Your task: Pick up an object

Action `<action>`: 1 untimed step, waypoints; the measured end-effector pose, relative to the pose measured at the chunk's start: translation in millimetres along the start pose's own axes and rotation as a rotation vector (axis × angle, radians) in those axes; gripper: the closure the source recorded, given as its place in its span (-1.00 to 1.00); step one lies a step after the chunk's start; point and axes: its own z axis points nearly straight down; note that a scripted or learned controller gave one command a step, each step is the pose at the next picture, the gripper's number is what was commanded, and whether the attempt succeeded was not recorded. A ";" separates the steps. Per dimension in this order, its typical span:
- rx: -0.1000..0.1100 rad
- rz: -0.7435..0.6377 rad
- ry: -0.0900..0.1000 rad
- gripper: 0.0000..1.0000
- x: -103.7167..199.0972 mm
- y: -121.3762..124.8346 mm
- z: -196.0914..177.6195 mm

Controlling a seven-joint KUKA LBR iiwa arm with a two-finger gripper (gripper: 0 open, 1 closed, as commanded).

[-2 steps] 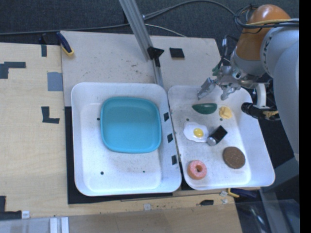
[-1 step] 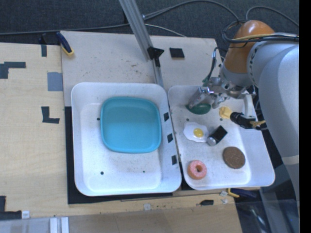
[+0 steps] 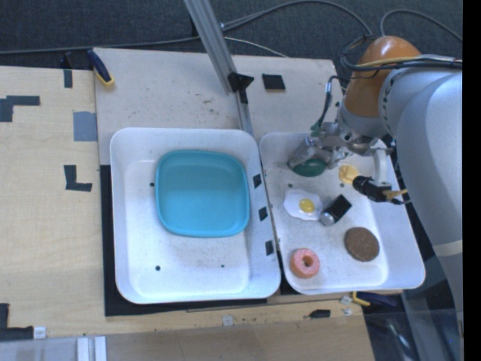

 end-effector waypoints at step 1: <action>0.000 0.000 -0.001 1.00 0.1 0.0 -10.3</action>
